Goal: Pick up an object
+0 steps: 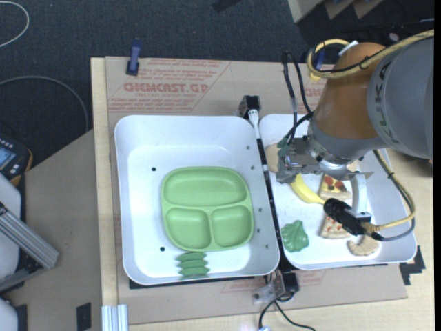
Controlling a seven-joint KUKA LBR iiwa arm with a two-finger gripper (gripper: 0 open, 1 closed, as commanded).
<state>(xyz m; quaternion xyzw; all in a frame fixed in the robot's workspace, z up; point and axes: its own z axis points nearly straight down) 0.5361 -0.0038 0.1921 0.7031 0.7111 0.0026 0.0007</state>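
I see the toy banana (305, 190) in the right bin (393, 254), just under my gripper (298, 163). It looks light, hard and slippery; I'd grab its middle. Whether the gripper holds anything, I cannot tell.

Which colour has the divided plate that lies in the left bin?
Light green. The divided plate shows clearly in the camera view.

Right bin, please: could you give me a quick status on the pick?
Tool low over right bin, beside banana. Nothing seen held. Pizza slice, green leaf lie close by.
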